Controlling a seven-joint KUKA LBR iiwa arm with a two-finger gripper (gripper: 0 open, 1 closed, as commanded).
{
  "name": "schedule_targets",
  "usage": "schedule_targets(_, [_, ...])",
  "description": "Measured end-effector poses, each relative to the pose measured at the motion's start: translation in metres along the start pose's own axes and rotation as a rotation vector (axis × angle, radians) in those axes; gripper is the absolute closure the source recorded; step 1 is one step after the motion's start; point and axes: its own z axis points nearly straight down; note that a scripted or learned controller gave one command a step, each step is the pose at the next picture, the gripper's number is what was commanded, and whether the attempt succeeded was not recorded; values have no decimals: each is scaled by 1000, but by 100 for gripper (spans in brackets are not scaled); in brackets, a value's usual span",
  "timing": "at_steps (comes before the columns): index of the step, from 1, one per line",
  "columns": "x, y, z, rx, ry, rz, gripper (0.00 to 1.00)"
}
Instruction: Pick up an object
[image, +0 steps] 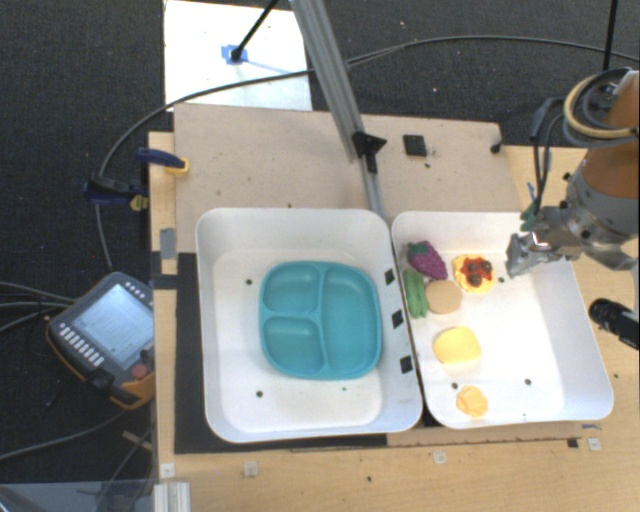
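Two white bins sit side by side on our worktop (300, 160). We see the end effector (527, 252) above the right bin (560, 360), near a red-and-yellow toy (473, 271); we cannot tell its grip state. A teal plate (321, 319) lies in the left bin (225, 300).

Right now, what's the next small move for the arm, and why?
Probably ease the end effector toward the view's left, over the round red-and-yellow piece, then descend. It sits beside that piece near the right bin's far edge, holding nothing I can see; that toy is the closest.
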Motion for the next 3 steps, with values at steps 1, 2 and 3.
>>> schedule_targets(1, [57, -1, -1, 3, 2, -5, 100])
schedule_targets(2, [113, 0, 20, 5, 3, -5, 100])
schedule_targets(3, [171, -5, 35, 6, 3, -5, 100])
